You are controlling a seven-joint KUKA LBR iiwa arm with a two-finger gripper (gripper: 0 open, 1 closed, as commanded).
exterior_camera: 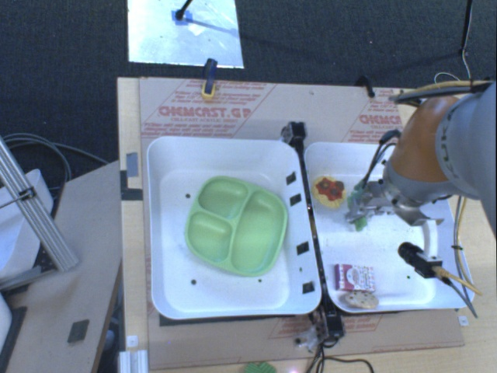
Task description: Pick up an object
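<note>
The hand (359, 210) hangs low in the right white bin (404, 286); whether it is clenched I cannot tell. Just beside it lies a round yellow-and-red toy pastry (329, 191). Closing off-centre could nudge it away.

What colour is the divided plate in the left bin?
Light green: the divided plate, seen clearly in the camera view.

bright even overhead light | glare on white bins (167, 208) | soft shadows | slightly grainy
</note>
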